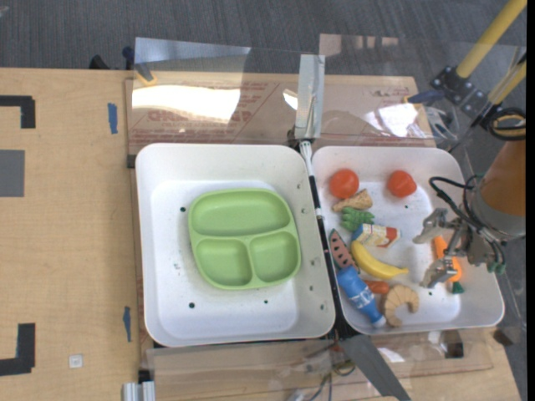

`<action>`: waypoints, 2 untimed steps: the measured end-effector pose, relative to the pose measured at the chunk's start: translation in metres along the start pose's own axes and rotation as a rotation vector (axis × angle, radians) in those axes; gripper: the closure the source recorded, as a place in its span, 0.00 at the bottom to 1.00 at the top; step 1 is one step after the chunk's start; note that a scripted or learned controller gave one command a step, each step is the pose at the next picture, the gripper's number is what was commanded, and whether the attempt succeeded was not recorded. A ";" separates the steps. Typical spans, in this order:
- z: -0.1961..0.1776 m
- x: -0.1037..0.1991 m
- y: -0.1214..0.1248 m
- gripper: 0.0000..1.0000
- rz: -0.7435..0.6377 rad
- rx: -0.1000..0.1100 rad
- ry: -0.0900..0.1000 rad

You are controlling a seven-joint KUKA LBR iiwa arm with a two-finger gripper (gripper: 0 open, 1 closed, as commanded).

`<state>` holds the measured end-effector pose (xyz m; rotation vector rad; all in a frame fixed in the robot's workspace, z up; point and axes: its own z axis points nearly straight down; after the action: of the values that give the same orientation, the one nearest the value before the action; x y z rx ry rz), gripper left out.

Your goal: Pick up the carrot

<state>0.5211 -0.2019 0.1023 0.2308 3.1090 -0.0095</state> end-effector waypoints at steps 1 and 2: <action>-0.011 -0.003 0.001 1.00 -0.002 0.002 -0.009; -0.011 -0.002 0.001 0.00 -0.001 0.001 -0.007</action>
<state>0.5234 -0.2013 0.1130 0.2279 3.1018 -0.0123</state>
